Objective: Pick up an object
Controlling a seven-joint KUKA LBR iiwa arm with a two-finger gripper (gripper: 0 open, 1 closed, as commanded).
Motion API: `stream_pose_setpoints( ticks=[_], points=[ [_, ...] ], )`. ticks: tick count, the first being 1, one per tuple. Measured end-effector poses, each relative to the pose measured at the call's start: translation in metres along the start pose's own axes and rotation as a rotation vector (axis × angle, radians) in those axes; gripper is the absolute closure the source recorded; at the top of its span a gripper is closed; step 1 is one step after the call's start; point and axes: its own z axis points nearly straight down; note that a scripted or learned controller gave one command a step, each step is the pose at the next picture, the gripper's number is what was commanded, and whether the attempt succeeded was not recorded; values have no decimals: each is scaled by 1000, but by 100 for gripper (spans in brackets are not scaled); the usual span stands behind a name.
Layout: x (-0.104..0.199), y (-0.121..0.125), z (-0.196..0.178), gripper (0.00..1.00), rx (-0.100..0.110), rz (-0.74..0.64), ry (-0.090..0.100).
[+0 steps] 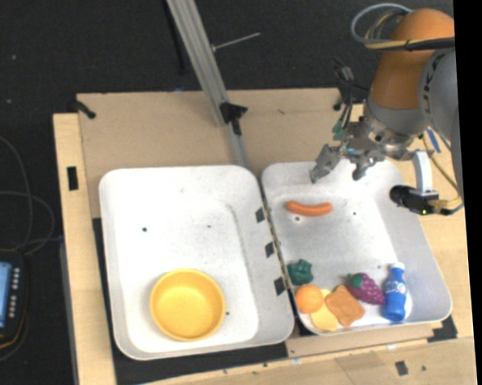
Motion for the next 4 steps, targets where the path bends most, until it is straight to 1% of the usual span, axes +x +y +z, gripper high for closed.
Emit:
stream_pose_setpoints(
  ticks=[1, 2, 3, 4],
  points=[
    [0, 0, 0, 0, 0, -1, 0],
    [-6, -3, 58, 0, 1, 3, -1],
    [-7, -2, 106, 0, 0, 4, 1],
    [-8, 0, 91, 100, -9, 4, -2]
  ],
)
